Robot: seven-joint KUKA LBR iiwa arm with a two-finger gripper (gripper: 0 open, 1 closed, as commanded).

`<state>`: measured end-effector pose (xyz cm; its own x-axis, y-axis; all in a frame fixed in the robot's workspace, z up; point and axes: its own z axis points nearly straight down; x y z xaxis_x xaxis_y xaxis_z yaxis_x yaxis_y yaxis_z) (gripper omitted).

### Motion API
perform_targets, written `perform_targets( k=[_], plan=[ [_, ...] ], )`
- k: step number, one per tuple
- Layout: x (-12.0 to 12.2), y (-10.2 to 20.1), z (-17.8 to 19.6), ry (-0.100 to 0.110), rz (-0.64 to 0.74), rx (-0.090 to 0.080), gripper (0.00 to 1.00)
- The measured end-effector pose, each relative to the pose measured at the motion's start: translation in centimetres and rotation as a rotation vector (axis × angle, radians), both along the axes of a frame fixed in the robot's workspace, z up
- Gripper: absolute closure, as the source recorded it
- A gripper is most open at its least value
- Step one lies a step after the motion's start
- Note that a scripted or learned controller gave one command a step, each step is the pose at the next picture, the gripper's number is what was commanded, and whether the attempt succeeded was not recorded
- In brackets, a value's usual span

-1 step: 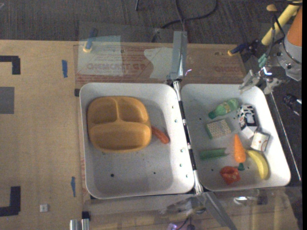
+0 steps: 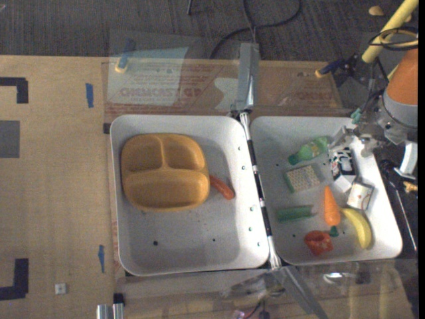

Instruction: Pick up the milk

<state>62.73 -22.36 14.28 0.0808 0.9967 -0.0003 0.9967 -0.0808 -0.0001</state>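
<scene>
One fixed camera high above the bench [image 2: 53,178], angled down over both white bins [image 2: 133,258] side by side.

The grey metal arm [image 2: 398,108] carries a broad orange band [image 2: 406,82] above its wrist; below that, the body narrows to a pale grey housing; the small grey metal tool [image 2: 350,140] at its end looks angular, with dark cables beside it.
</scene>
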Motion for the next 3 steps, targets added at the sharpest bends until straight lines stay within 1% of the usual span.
perform_targets(
  k=[1, 2, 3],
  plan=[
    [-4.8, 1.7, -4.9, -0.005, -0.077, 0.004, 0.00],
    [-4.8, 1.4, -3.9, -0.006, -0.081, 0.001, 1.00],
    [-1.4, 7.9, 8.1, -0.002, -0.019, 0.000, 1.00]
  ],
)
